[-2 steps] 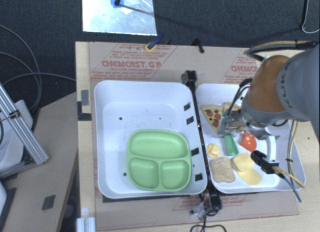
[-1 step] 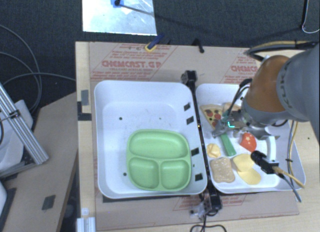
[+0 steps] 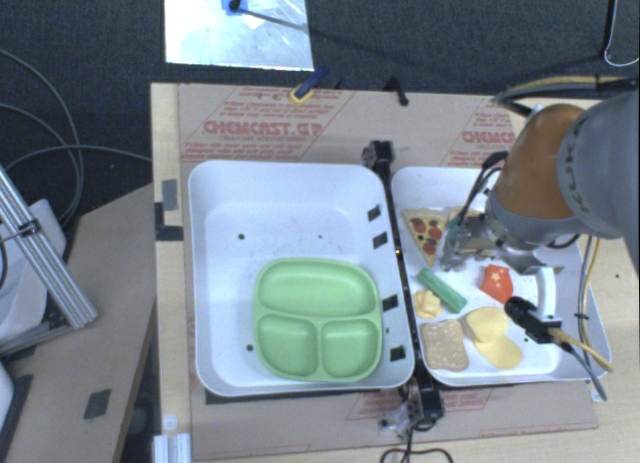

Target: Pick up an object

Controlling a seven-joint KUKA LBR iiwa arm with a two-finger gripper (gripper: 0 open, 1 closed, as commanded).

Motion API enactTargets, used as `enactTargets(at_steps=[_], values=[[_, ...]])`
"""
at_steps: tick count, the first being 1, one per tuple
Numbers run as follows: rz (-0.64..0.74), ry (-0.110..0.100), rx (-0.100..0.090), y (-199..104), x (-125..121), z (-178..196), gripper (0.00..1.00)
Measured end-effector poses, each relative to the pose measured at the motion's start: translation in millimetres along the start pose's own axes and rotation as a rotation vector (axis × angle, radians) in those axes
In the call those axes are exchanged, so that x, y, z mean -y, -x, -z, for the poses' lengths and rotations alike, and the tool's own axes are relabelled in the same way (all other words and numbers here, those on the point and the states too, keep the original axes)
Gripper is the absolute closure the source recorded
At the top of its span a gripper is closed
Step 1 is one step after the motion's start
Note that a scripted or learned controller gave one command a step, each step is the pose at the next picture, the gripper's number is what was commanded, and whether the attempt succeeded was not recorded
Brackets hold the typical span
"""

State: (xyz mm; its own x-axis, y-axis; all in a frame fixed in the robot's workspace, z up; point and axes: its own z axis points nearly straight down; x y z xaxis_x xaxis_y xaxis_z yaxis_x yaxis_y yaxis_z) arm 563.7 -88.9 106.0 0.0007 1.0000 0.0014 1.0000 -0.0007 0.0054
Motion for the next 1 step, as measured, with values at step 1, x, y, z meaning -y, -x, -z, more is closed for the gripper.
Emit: enactTargets(at_steps=[1], values=[[0.000,-0.001,0.000,0.0,0.2,-0.4,0.00]])
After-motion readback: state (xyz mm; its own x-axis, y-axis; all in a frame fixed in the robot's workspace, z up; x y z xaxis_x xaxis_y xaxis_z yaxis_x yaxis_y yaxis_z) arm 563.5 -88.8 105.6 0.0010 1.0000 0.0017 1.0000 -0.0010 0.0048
